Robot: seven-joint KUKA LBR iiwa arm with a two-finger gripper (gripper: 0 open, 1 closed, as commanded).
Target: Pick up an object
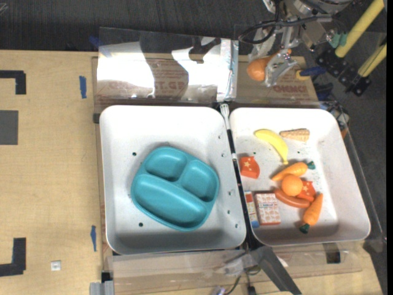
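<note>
Up top right, the arm's pincer [277, 68] hangs above the far edge of the right-hand shallow white bin [350, 165], past its back rim, w/ a small round orange fruit-like object [257, 70] pressed at the left side of its silvery fingers [274, 72]. Looks clamped on it, fruit lifted well clear of the bin.

Right bin contents: a yellow plastic banana [272, 143] near the back, a tan bread-slice piece [294, 134] just beside it to the right, a red strawberry-ish piece w/ a yellow star [249, 166] near the divider. Toward the front sits a cluster, touching each other: an orange carrot [290, 170], a round orange ball [291, 186] on a red sausage-like piece [293, 198], another carrot [312, 210] at the right, tilted. A small red-and-white carton [267, 208] lies just left of that cluster.

Left-hand white bin [116, 140] holds a teal divided plastic plate [175, 186], three compartments, sitting about centre, slanted. Both bins rest on the light wooden table [46, 165], w/ black tape marks at its left.
</note>
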